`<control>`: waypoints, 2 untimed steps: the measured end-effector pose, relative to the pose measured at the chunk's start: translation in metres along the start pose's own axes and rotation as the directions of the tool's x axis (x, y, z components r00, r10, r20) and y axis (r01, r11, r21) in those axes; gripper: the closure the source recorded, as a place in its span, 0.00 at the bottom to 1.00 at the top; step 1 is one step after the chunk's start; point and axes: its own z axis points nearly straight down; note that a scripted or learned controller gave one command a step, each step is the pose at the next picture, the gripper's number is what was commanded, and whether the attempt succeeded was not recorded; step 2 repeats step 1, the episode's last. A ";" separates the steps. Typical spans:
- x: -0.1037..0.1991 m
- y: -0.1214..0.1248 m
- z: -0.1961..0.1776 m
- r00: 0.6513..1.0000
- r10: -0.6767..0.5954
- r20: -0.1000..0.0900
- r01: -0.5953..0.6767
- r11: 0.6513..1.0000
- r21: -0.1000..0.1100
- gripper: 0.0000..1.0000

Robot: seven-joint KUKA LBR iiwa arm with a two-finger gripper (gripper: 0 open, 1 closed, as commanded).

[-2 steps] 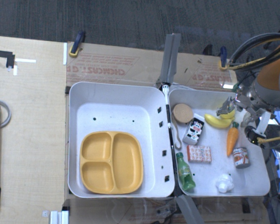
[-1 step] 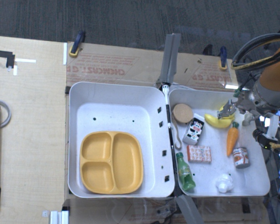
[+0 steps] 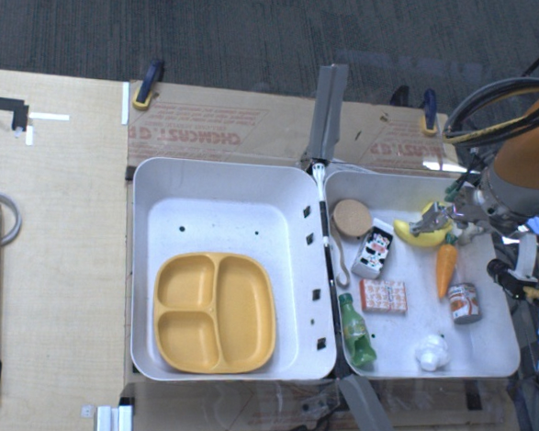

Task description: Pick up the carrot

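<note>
Carrot [image 3: 445, 269], which we judged light, stiff and smooth, lay upright-ish beside the banana [image 3: 422, 232]; we favoured its thicker upper half, though we couldn't tell the gripper's [image 3: 453, 216] opening.

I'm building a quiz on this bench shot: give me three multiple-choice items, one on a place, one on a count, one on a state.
1. The carrot lies in:
A the right bin
B the left bin
C the yellow tray

2. The yellow tray has how many compartments?
A two
B three
C five

3. The green bottle is:
A upright
B lying on its side
C inside the tray

Answers:
1 A, it rests below the banana in the right bin.
2 B, two ridges split it in three.
3 B, it lies flat along the bin's left wall.
</note>
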 end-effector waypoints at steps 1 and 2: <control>-0.001 -0.023 0.009 0.988 -0.154 0.002 0.154 0.988 0.012 0.00; -0.001 -0.023 0.009 0.988 -0.154 0.002 0.154 0.988 0.012 0.00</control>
